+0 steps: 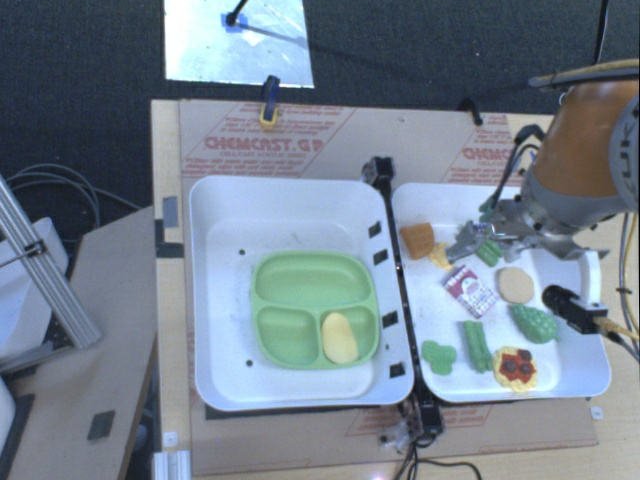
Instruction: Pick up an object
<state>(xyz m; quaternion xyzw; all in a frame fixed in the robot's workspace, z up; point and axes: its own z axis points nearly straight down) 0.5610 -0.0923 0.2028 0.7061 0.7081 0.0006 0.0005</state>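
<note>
The object to be picked is not named, so any of the small plastic toy foods in the right white bin (600, 373) may serve — the gripper (478, 238) hangs closest to the orange block-shaped piece (418, 239) at the bin's far left. Such pieces are probably light, stiff and a little slick; I judge the block best taken across its flat sides. Going left to right: the left white bin (215, 298) holds a green divided plastic tray (300, 288) with a yellow oval piece (340, 338) in its near right compartment. In the right bin lie a green lumpy piece (438, 356), a red-and-white printed packet (470, 290), a green stick-shaped piece (476, 344), a round tan biscuit-like disc (516, 286), a yellow pizza-like slice (516, 368) and a dark green leafy piece (535, 322). The grey arm (580, 168) reaches in from the right — wrist bent down over the bin's far side. Whether the gripper is parted or closed I cannot tell.
</note>
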